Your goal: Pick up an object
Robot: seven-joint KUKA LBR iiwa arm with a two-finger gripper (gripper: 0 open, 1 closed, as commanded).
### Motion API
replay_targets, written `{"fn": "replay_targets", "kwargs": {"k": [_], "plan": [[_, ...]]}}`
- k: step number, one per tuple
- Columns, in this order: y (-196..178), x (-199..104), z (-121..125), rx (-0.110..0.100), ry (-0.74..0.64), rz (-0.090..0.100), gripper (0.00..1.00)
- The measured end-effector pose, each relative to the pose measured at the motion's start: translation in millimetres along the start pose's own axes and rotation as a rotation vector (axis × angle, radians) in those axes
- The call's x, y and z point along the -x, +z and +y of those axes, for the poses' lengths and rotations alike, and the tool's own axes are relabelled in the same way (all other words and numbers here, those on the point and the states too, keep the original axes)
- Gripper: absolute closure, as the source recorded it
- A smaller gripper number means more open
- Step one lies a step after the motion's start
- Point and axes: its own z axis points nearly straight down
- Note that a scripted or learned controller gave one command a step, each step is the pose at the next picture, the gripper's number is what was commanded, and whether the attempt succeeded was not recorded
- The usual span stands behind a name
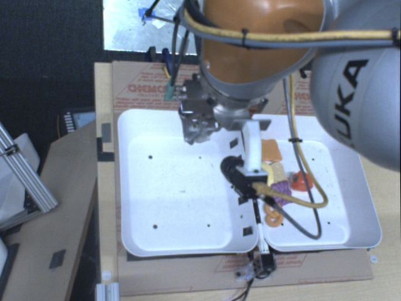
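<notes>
Brown cardboard (150,86) covered the worktop under two shallow white bins set side by side, against a dark backdrop.

What could be picked up lay in the right bin (341,187), all gathered along its left side, close to the wall it shares with the other bin. A flat orange square (270,149) sat farthest back. Just in front of it was a pale yellow piece (276,168), and in front of that a purple lump (283,185) with a red-orange thing (302,180) just to its right. I could not tell whether those two touched. An orange ring-shaped piece (273,216) lay nearest the front, a little apart from the rest.

My gripper (199,130) hung over the back right part of the left bin (169,187), well apart from that cluster and with the dividing wall between us. Whether it was released or clenched I could not tell, and I saw nothing gripped in it. Below it the left bin's floor was bare white with a few small dark dots.

My arm (263,36), with its orange band, reached across the back of both bins. Off the worktop's left edge leaned an aluminium rail (25,180), and a shiny metal sheet (128,11) lay beyond the cardboard.
</notes>
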Motion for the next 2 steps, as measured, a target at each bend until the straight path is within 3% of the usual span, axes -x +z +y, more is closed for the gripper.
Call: {"fn": "replay_targets", "kwargs": {"k": [1,2], "plan": [[144.6,-9.9,-12.6,-0.005,0.007,-0.003,1.00],[28.5,-9.6,18.5,0.022,0.006,0.008,1.00]]}}
